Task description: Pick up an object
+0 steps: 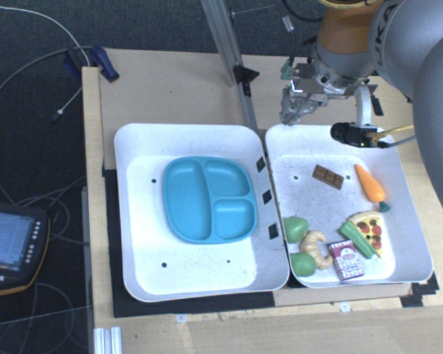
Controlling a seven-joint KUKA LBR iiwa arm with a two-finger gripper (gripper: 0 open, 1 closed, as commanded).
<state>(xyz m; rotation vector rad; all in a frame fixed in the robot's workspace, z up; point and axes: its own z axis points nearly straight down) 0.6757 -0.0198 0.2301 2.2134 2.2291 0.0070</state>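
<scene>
Gripper (294, 115): upper centre-right of the frame, above the right bin's (407, 220) top left corner; state of the fingers cannot be told. Right bin: carrot (369, 183), chocolate (328, 175), lower cluster of toy food. Left bin (136, 220): blue tray (209, 199).

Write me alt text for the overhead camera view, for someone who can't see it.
A grey robot arm's gripper hovers over the far edge of the right white bin, which holds a toy carrot, a brown bar, green pieces and other toy food. The left white bin holds a blue divided plate.
</scene>
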